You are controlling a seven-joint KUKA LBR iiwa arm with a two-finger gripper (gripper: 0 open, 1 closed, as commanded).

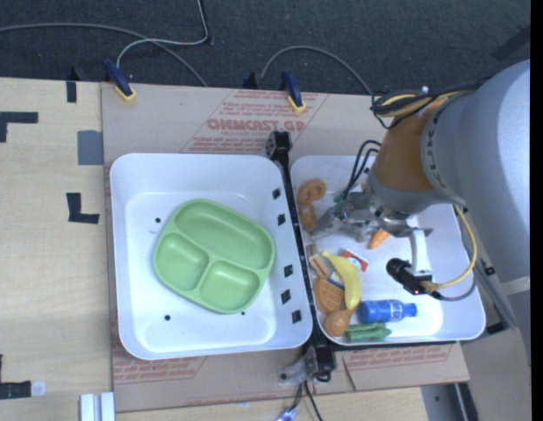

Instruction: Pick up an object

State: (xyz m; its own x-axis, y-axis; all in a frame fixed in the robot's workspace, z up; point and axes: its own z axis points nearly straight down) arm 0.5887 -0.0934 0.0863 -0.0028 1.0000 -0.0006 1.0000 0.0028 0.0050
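Observation:
The right bin (455,323) holds a heap of toy food along its left side. A yellow banana (346,274) lies over an orange-brown piece (326,295), with a brown lump (337,322) below them. A blue bottle (387,310) lies on its side above a green pod (369,331). A tan pastry (310,191) sits near the bin's top left. My gripper (341,216) hangs low in the bin just right of the pastry and above the banana. A small orange piece (378,235) lies beside the wrist. I see nothing held.
The left bin (135,323) carries a green divided plate (214,254). A black divider (289,235) runs between the bins. The arm's grey body (482,147) covers the right bin's upper right, and a cable loops over its right side (446,283).

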